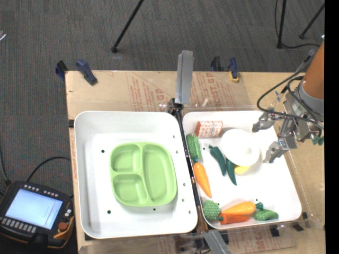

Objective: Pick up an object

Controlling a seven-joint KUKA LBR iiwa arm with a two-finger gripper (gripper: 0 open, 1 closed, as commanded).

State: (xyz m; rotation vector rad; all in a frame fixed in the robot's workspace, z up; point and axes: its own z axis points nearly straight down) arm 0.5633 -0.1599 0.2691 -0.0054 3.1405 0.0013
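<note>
While nothing sits between the fingers yet, the likeliest target is the white bowl point(241, 147), lying upside down in the right bin point(294, 194), toward its back half. It looks smooth and domed, no rim showing, which I'd judge a slippery thing for two fingers. Tucked under its front edge is a small yellow piece point(242, 169), too hidden to name. Just left of the bowl lies a dark green pepper or bean pod point(224, 164), touching the bowl's edge, and behind it a small red-and-white carton point(209, 128) near the back wall. Further left, along the dividing wall, a green cucumber point(193, 147) and an orange carrot point(202, 179) lie end to end. At the front: a knobbly green toy vegetable point(212, 210), and another carrot point(238, 210) with a leafy green top.

The gripper point(270, 139) hangs just right of the bowl, fingers spread wide, one at the bowl's back right, one at its front right, gripping nothing. So I'd call this the approach, the pick not yet made. The next move calls for settling on a target and descending squarely over it; the carrots look the easier catch.

Over in the left bin point(87, 142) rests a green divided plate point(143, 173), and the brown surface point(127, 91) carries both.
</note>
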